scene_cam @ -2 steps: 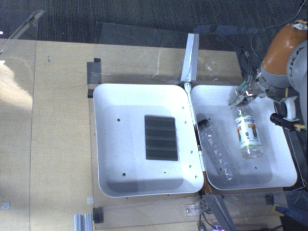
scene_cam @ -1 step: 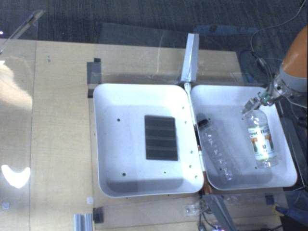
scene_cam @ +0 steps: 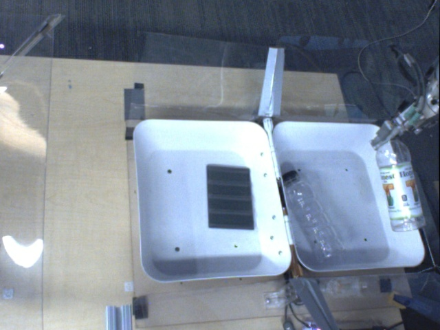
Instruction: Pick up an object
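- Gripper: located at the upper right of the camera view, above the far right corner of the right bin. Its tip sits at the cap end of a labelled bottle.
- Gripper state: cannot be determined; the tip is small and blurred at the frame edge.
- Arm pose: only the end section is visible, entering from the right edge and slanting down and to the left toward the bin corner. Cables run behind it at the upper right.
- Labelled bottle: clear plastic with a white, green and orange label. It lies along the right wall of the right bin, cap toward the far side, base toward the near side.
- Clear bottle: transparent, unlabelled, with a dark cap. It lies in the right bin near the left wall, cap toward the far left, body angled toward the near right. It is well apart from the gripper.
- Left bin: adjoins the right bin. A dark ribbed rectangular block lies flat near its centre.
- Bench: light wood surface bearing both bins.
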